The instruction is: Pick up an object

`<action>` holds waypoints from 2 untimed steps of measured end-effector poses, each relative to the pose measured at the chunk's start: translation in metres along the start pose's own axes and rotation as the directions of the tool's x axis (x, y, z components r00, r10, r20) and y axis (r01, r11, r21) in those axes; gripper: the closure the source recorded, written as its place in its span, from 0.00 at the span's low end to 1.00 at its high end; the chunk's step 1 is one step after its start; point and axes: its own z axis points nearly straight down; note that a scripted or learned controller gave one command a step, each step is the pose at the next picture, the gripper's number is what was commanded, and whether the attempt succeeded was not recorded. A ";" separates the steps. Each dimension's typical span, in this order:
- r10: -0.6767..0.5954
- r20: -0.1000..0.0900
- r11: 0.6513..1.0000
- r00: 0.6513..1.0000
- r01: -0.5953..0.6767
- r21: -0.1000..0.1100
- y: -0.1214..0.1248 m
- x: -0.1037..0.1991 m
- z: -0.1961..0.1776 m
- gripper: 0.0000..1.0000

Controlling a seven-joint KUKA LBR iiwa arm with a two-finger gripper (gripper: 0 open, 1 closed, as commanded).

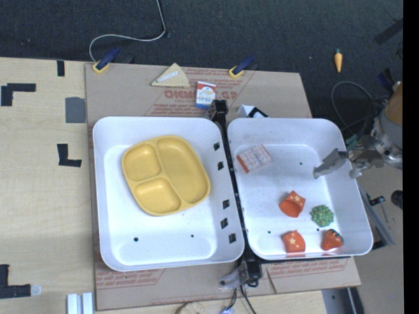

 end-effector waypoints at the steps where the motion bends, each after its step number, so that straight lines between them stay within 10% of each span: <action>1: -0.001 -0.002 1.000 1.000 0.001 0.003 -0.003 0.053 0.083 0.00; 2: 0.001 0.006 1.000 1.000 -0.001 -0.009 -0.009 0.060 0.146 0.00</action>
